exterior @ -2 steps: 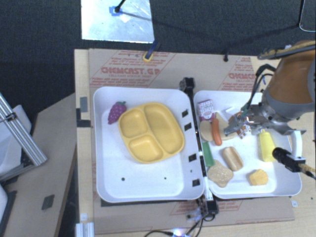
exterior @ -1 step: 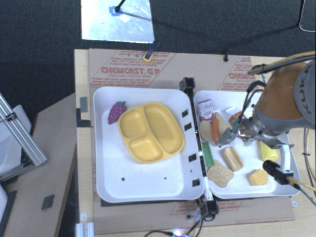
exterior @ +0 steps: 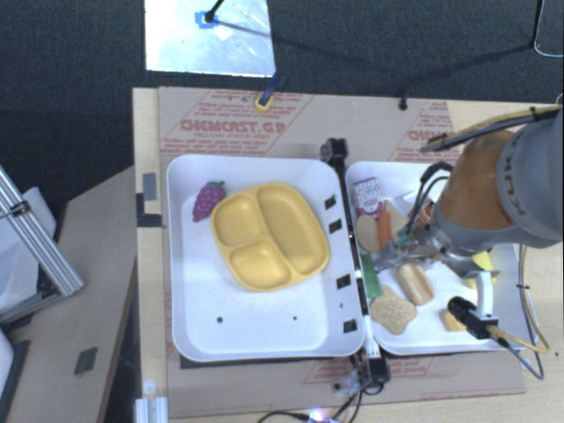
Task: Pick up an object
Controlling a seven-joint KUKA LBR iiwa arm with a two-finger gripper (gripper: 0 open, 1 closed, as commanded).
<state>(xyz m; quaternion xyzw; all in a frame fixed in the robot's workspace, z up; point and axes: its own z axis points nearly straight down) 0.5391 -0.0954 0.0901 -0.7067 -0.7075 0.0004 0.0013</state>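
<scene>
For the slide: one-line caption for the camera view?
Grey KUKA arm reaches into right white bin of toy food; yellow three-compartment plastic tray and purple grape bunch lie in left white bin.

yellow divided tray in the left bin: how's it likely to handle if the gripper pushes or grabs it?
The yellow tray looks like stiff moulded plastic, so it probably slides rather than bends. It lies flat on the left bin's smooth floor, so a push may skate it toward the purple grapes. Its wide, shallow shape suggests only the rim offers a pinch.

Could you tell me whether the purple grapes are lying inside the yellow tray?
No, the grapes lie beside the yellow tray, on the left bin's floor.
</scene>
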